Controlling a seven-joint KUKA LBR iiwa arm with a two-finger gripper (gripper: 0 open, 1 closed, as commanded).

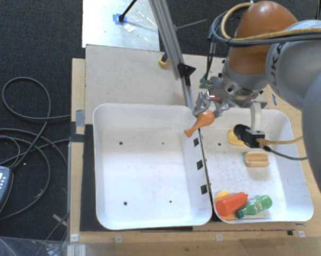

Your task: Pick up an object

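1. Holding orange carrot-shaped toy (200,123) at its thick end between closed fingers of gripper (210,107).
2. Hanging tilted above divider (200,163) between left bin (143,166) and right bin (286,157), apparently lifted free.
3. Leaving green bottle (255,206) and red toy (231,202) lying in right bin's near corner.

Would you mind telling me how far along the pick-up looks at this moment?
Done: an orange carrot-like toy hangs from the hand, apparently pinched between its fingers and raised over the divider between the two bins. In hand: carrying that toy, which seems clear of the bin floor. Left: little beyond keeping the grip. The tan block, red toy and green bottle lie in the right bin.
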